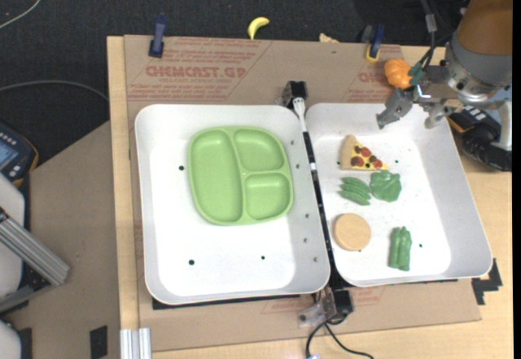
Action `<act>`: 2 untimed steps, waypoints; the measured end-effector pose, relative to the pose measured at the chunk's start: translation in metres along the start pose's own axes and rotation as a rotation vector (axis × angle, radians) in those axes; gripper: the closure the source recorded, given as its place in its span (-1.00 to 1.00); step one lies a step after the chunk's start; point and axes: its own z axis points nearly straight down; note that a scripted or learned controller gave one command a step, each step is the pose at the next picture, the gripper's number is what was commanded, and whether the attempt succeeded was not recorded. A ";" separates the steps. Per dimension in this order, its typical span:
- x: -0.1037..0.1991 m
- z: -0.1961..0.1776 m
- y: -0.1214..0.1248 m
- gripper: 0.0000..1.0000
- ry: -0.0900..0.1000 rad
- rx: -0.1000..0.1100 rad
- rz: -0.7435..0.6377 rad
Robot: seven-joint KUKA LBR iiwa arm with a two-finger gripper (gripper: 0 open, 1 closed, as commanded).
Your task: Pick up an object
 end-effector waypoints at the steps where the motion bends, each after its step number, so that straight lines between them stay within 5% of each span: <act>1: 0.060 0.070 -0.036 -1.00 0.005 0.012 -0.005; 2: 0.127 0.066 -0.113 -1.00 0.005 0.010 -0.006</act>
